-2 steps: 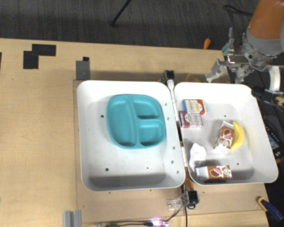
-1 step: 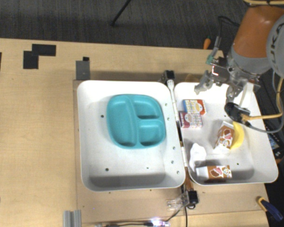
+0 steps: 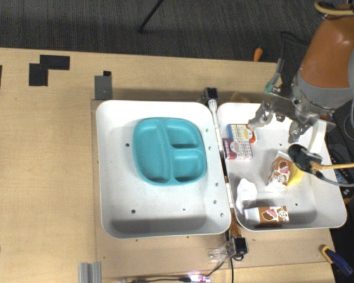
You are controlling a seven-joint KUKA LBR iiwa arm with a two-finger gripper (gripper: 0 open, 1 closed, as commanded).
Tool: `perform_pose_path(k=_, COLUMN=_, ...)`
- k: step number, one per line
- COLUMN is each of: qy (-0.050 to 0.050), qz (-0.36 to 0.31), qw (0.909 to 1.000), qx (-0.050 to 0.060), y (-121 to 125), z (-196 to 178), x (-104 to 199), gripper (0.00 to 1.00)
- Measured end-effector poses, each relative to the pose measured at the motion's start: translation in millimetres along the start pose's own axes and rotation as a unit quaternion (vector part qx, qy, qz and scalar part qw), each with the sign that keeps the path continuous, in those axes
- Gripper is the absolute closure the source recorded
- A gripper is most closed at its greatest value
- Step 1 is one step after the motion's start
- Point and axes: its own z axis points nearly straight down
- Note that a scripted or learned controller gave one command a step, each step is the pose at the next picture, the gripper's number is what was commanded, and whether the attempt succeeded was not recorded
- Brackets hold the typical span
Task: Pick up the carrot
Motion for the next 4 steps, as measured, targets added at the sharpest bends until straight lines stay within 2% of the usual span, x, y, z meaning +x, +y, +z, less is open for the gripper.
perform_pose_path(k=1, qy=-0.001, qz=0.094, qw=0.9956, qx=-0.001, y=15.3, z=8.0, x=-33.7, gripper=0.00)
perform_pose_path(k=2, qy=-0.002, qz=0.020, qw=0.9998, qx=-0.001, y=47.9, z=7.7, x=-46.0, gripper=0.00)
perform_pose_path(k=3, qy=0.000, qz=0.084, qw=0.9965, qx=0.002, y=-0.6, z=18.5, x=-3.1, gripper=0.00)
perform_pose_path(k=4, qy=-0.001, qz=0.223, qw=0.9749, qx=0.004, y=-63.1, z=66.7, x=-6.4, gripper=0.00)
